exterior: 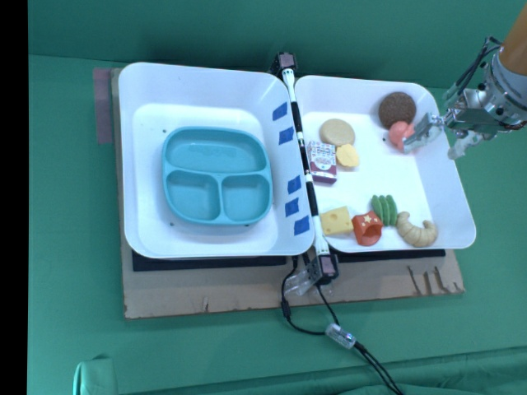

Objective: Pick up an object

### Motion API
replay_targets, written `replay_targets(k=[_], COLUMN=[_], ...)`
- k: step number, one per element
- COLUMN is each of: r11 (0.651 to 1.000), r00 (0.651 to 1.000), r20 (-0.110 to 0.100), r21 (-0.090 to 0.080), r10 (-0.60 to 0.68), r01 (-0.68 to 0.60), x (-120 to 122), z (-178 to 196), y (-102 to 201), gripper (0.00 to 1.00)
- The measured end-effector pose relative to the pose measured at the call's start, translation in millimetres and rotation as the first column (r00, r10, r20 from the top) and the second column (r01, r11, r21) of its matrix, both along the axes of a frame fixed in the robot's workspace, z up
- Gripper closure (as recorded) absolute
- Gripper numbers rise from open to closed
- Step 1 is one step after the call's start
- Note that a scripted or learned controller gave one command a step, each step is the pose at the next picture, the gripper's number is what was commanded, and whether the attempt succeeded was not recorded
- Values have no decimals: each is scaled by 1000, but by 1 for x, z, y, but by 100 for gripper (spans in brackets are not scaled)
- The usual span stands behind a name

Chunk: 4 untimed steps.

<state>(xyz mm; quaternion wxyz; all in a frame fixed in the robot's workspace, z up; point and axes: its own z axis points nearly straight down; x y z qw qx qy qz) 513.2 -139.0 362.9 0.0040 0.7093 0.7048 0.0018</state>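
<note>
Tomato (pixel 398 132), small, round and red, lies at two o'clock in the right bin (pixel 449 208), touching the brown patty (pixel 398 108). I judge it light, smooth and apt to roll, best pinched across its middle. My arm (pixel 512 60) slants in from three o'clock, its end effector (pixel 439 135) spread open, one finger at the tomato's edge, gripping nothing.
</note>
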Motion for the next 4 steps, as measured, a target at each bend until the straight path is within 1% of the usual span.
replay_targets(k=[1,2,3,4], r11=[1000,1000,1000,1000], r00=[1000,1000,1000,1000], r20=[-2,8,8,25], r21=[-2,-6,-2,-9], r10=[-1,0,4,0], r01=[1,0,-4,1], x=[56,116,176,180], z=[-100,-176,-176,-157], y=[-23,-18,37,34], gripper=[0,0,0,100])
